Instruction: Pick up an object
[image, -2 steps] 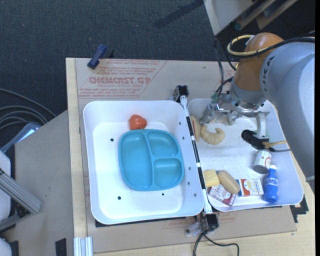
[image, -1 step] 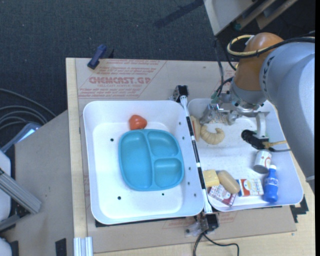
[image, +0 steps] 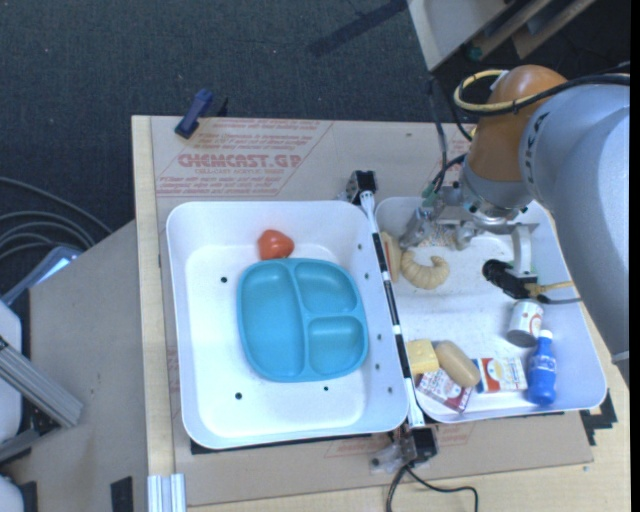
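Lying in the right bin (image: 455, 312) near its left wall, the croissant (image: 428, 270) rests ungripped. The pincer (image: 438, 230) hangs just behind the croissant; whether it is spread or pressed together cannot be told. A bread roll (image: 457, 365) sits nearer the camera than the croissant, and a blue plate (image: 300, 318) lies to its left.

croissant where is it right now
In the camera view the croissant lies in the right bin, toward its upper left corner, close to the dividing wall and just beneath the gripper.
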